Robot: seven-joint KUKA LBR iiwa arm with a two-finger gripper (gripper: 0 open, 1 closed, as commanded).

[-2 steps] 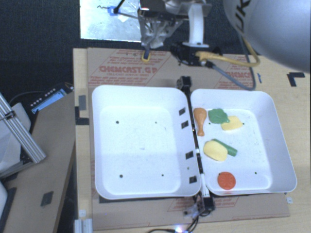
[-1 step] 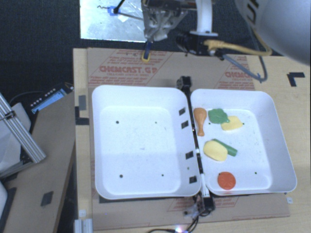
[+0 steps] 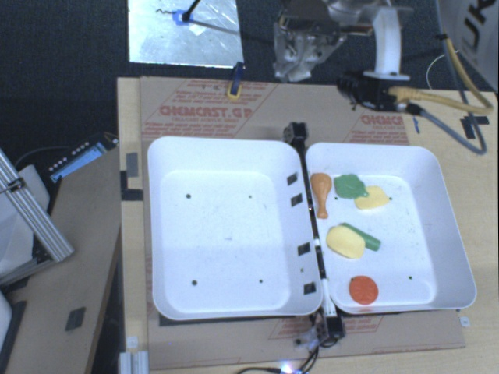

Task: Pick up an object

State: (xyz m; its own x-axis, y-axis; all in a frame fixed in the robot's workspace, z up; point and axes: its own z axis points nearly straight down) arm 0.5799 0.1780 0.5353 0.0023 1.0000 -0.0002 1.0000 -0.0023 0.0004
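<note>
The hand [image 3: 295, 49] hangs high beyond the bins, whether open or closed I cannot tell, likely so the camera sees the toys, like the orange drumstick [image 3: 320, 192], in the right bin [image 3: 448, 209].

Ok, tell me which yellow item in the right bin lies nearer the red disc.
The lower yellow piece, with a green piece against it, just above the red disc. The other yellow piece lies farther up, beside the green leafy item.

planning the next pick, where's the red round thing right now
The red round piece lies in the right bin, near its front edge, just below the yellow piece with the green one beside it.
</note>
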